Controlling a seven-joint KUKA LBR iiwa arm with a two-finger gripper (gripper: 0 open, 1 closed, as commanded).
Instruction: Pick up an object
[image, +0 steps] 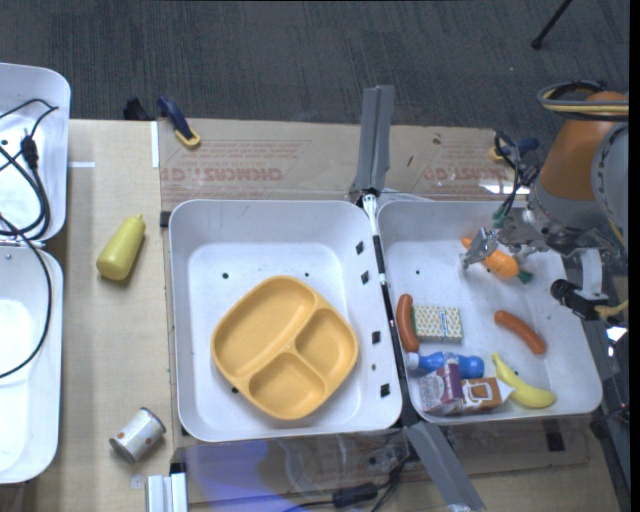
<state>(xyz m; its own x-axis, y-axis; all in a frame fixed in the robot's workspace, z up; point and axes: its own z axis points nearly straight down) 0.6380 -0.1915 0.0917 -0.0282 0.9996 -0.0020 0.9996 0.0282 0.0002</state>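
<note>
The gripper (487, 249) is low in the right white bin (440, 222), fingers closed on a small orange rounded toy (501, 264). A loose orange-red plastic sausage (520, 331) lies just below it, and a pale checked box (438, 322) lies farther to its lower left.

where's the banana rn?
In the camera view, the banana lies in the right bin, near its front right corner, just right of the carton and below the sausage.

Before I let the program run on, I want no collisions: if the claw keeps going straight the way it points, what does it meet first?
Probably the small orange object right at the claw, in the right bin. Contact is unclear from this slant.
</note>
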